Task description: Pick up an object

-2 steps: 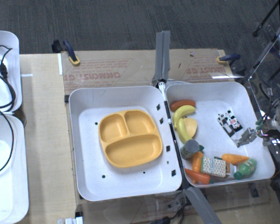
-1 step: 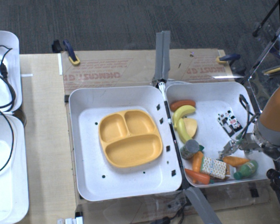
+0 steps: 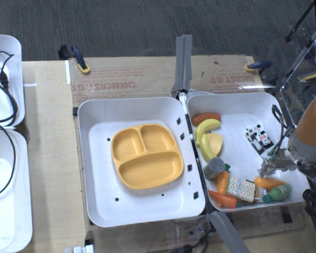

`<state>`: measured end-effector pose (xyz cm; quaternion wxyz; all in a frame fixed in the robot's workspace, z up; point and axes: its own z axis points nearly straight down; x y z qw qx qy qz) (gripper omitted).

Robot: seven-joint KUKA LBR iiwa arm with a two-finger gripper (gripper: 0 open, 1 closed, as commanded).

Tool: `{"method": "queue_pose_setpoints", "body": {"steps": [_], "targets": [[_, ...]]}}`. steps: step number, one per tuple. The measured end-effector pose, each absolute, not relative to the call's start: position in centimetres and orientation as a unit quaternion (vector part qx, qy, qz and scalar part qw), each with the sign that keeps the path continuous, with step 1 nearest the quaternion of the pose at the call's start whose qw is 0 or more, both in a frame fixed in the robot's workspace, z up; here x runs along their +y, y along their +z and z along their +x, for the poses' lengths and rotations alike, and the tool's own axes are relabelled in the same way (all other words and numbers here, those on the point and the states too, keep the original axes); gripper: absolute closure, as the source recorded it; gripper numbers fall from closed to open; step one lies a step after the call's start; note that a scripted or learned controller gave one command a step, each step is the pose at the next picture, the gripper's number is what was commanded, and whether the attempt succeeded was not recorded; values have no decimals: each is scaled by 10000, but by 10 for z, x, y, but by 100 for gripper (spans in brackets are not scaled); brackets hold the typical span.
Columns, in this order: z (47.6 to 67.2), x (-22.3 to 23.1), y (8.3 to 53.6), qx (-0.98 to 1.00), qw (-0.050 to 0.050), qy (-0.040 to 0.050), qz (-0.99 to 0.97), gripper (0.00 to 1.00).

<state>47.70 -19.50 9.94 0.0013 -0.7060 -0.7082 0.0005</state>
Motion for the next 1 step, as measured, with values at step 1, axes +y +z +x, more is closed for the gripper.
{"method": "queue_pose_setpoints", "body": {"steps": [1], "targets": [[477, -195, 99, -7084, 13, 5, -7058, 0]]}}
